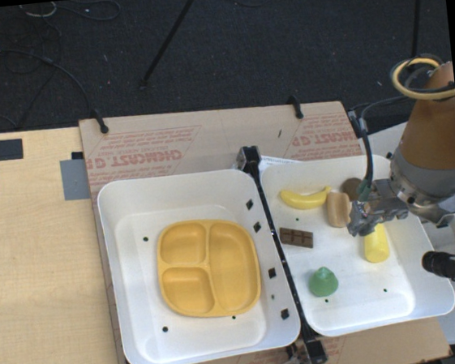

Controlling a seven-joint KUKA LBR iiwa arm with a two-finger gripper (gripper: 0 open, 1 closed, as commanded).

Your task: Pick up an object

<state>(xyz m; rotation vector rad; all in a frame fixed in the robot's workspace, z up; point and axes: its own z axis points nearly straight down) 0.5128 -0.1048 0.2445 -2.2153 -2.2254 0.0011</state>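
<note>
Yellow block (375,245), soft-edged, lies in the right bin (420,298) just below my gripper (363,220). My fingers are dark and bunched against the arm's grey body; I cannot tell whether they stand apart or together, and nothing is visibly between them. The block may touch my fingertips; not clear.

Right bin, other contents: tan oblong piece (337,209) just left of my gripper, near or touching it. Brown round piece (351,187) above it, partly hidden by my cable. Yellow banana (304,198) further left, toward the bin's upper left. Brown chocolate bar (297,238) beside the divider wall. Green pear-shaped item (323,281) low in the bin, well apart from me.

Left bin (127,229): one yellow compartment plate (208,267), three sections, lying flat at centre.
</note>
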